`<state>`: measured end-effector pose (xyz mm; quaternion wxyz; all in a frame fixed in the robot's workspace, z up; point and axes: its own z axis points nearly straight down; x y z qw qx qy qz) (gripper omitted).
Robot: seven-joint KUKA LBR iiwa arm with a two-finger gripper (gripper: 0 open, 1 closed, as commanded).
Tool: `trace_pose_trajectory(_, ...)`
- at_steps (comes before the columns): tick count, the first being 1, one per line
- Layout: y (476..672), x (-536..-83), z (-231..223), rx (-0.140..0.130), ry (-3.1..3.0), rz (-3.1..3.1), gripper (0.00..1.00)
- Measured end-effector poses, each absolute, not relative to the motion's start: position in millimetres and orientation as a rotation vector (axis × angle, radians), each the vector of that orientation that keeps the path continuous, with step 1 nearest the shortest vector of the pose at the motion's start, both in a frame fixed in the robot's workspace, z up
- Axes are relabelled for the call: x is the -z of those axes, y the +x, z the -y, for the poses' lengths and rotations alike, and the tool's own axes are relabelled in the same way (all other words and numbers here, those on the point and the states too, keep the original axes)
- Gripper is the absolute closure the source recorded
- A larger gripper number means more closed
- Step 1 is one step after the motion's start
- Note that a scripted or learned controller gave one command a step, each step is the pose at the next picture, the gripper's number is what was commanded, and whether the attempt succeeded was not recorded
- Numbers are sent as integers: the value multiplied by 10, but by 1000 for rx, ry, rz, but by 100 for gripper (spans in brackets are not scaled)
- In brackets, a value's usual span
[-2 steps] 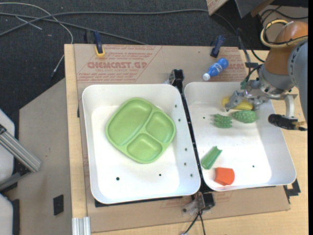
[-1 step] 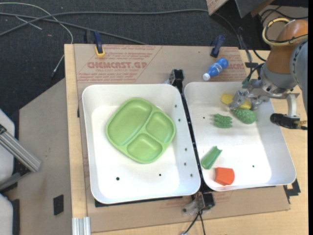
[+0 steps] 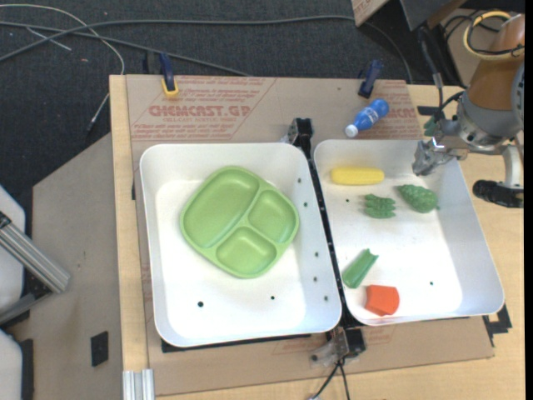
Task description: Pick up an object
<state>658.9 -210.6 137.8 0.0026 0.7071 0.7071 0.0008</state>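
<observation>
Cardboard-topped bench (image 3: 208,107) carrying two shallow white bins, the grey arm's gripper (image 3: 426,158) hanging over the right bin (image 3: 466,248).

Whether its fingers are spread or closed cannot be told. Left bin (image 3: 158,223) holds a green three-compartment plastic plate (image 3: 239,221). Just below the fingers lies a dark green leafy toy (image 3: 417,197); left of them, a yellow corn-shaped toy (image 3: 357,175).

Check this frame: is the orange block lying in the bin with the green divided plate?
No, the orange block lies in the right bin, while the green divided plate occupies the left bin.
</observation>
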Motion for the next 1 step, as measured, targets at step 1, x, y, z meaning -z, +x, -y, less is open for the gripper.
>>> trace_pose_trajectory(1,6648,-1908,2198,-5,2216,-2217,100)
